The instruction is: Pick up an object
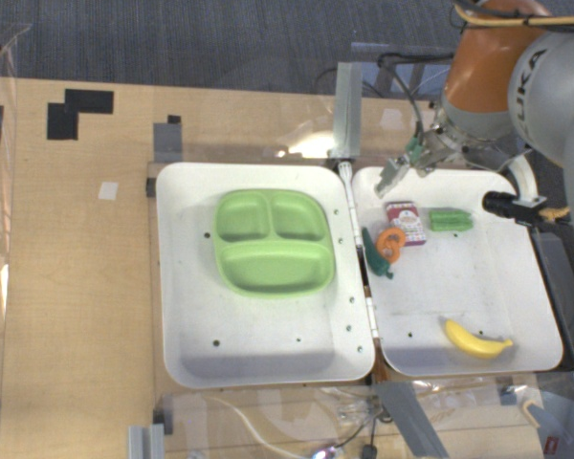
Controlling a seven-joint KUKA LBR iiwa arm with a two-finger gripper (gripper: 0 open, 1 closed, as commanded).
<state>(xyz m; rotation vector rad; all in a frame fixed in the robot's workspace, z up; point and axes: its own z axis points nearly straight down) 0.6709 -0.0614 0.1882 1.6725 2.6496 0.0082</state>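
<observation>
My end effector [407, 163] hangs over the far left corner of the right bin [517, 285], a cluster of thin pale metal parts below my grey wrist and its glossy orange band. Its fingers look slightly parted, and nothing sits between them.

The things I could lift lie in that right bin, a shallow white plastic tray with rounded corners. Nearest to my end effector is a small flat box [406, 224], dark red with a pale printed panel. Touching its left side lies a pair of scissors [386, 247] with rounded orange loop handles, lying over a dark green piece that points toward the bin's left wall. Just to the right of the box is a short green block [451, 220], smooth and rectangular. Well apart from these, near the front edge of the bin, lies a yellow banana [476, 338], curved and smooth with a darker tip at its right end.

The left bin [191, 333], of the same white plastic, holds a light green divided plate [273, 241], a rounded rectangle with two small compartments at the back and one wide one in front.

Both bins rest on a light wood-grain tabletop [67, 285], which bears a few flat black squares at its far left.
</observation>
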